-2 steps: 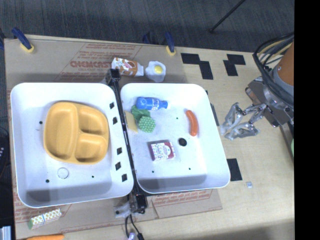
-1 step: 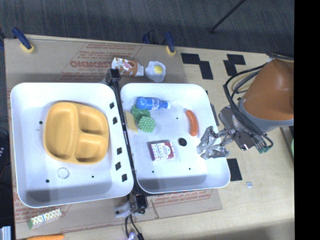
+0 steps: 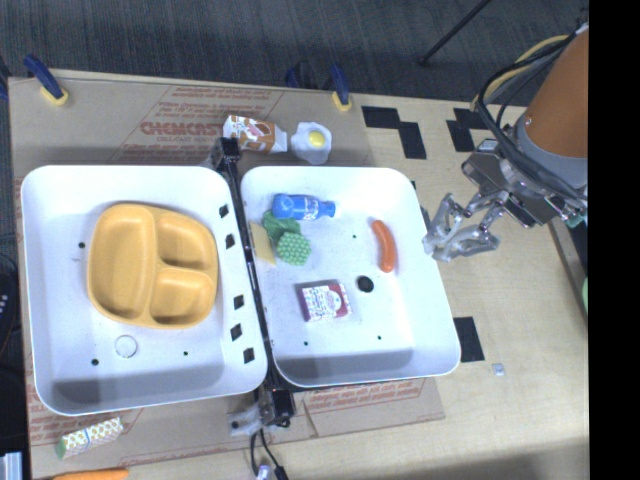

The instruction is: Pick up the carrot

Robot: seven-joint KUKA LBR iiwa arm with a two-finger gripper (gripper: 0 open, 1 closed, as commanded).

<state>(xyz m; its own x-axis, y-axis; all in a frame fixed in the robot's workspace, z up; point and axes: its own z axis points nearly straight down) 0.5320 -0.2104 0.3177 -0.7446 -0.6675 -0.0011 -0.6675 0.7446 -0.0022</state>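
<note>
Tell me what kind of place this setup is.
Probably a robot lab test bench, not a kitchen: two white bins clamped on cardboard, toy food like the carrot, and a robot gripper beside black floor markers.

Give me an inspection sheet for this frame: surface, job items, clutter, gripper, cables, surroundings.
Surface: bench with two white bins side by side on cardboard.
Job's things: carrot lies in the right bin, near its right wall, untouched.
Clutter: blue bottle, green ridged item, dark red packet in the right bin; yellow divided tray in the left bin; small carton and egg toy behind the bins.
Grippers: gripper outside the right bin, holding nothing.
Cables: black and yellow cables by the arm.
Surroundings: dark carpet.
</note>
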